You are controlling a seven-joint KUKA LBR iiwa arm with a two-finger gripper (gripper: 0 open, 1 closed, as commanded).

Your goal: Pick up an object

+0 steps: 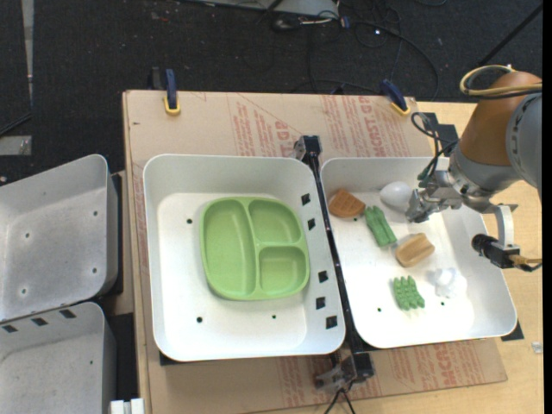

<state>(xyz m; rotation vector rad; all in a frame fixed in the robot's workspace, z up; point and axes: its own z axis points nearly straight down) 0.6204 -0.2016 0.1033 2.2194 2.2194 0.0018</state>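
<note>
**Arm low over the right bin, nothing plainly in its grasp**

Since the task names no single object, any of the small things in the right bin (483, 322) could serve, and the nearest to the gripper (420, 207) is a pale grey rounded piece (395, 196), lying just to the gripper's left, touching or almost touching it. Whether the jaws are apart or together I cannot tell; the wrist hides them, and nothing can be seen between them.

Outward from the gripper, a green stick (379, 227) lies just below and left of it, and a tan block (415, 249) below it. An orange-brown wedge (346, 203) sits further left, near the divider. A green ridged piece (408, 292) and a small white lump (445, 280) lie well below the gripper, toward the bin's near edge.

Far left of the gripper, the left bin (172, 317) holds a green divided plate (255, 248), lying flat, probably because it is too broad for two fingers.
</note>
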